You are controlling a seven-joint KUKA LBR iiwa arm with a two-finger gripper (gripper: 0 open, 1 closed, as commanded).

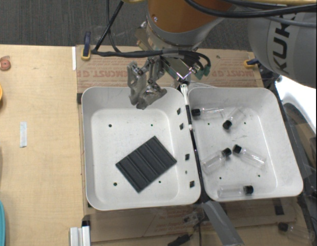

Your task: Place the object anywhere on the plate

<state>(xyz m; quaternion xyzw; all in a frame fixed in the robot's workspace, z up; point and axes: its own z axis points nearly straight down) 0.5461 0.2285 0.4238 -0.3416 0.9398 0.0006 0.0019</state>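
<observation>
Nearest the camera, in the left bin (94,188): one dark ribbed plate (146,164), rectangular, lying flat on the bin floor and turned at a slant to the bin walls. Nothing rests on it.

Right bin (286,152), beside the left one, their inner walls touching: five clear vials with black caps, all lying on their sides.
- Vial one (235,191), nearest the front wall, cap toward the right.
- Vial two (217,159), mid-floor, cap at its upper end.
- Vial three (249,156), just beside vial two, the two caps close together.
- Vial four (234,119), farther back, tilted, cap at its lower left.
- Vial five (208,111), near the back left corner, cap toward the dividing wall.
These vials are the only loose objects I can count; all of them lie in the right bin, well apart from the plate.

Farther back, over the rear edge of the left bin: my claw (143,99), hanging from my wrist, grey metal, fingers pointing down toward the bin's back wall. I see nothing between the fingers; whether they are spread or closed I cannot tell.

Beyond that: my orange band (184,4), with cables looped around it.
</observation>
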